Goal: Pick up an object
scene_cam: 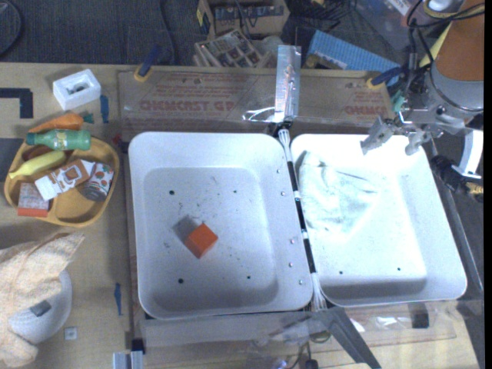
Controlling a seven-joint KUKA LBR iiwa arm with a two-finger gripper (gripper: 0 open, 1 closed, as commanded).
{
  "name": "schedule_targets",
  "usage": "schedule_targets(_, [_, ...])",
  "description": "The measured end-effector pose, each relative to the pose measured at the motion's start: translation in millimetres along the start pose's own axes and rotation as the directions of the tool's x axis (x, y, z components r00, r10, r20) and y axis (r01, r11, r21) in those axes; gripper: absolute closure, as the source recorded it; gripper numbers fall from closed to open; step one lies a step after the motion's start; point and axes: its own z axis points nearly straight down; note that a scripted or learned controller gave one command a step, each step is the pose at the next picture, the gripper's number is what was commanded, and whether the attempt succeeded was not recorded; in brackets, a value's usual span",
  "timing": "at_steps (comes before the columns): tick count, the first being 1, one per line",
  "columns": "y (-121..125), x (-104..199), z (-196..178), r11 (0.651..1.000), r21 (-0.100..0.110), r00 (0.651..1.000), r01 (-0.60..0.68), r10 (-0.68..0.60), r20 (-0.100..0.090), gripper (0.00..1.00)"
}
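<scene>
An orange and grey block (197, 235) lies on the floor of the left bin (154, 156), a little left of its middle. My gripper (393, 137) hangs over the far edge of the right bin (430, 237), well to the right of the block. Its two fingers are spread apart, with nothing between them. The grey arm with its orange band rises behind it at the top right.
A yellow bowl (65, 214) of toy food stands left of the bins. A cloth (31, 283) and a white box (77, 88) lie on the bench's left side. A clear wall (207, 98) runs behind the bins, with a metal post (287, 83) at its middle.
</scene>
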Motion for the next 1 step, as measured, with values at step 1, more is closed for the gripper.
schedule_targets(1, [31.2,31.2,141.5,0.999,0.002,0.999,-0.036,0.036,0.0,0.0])
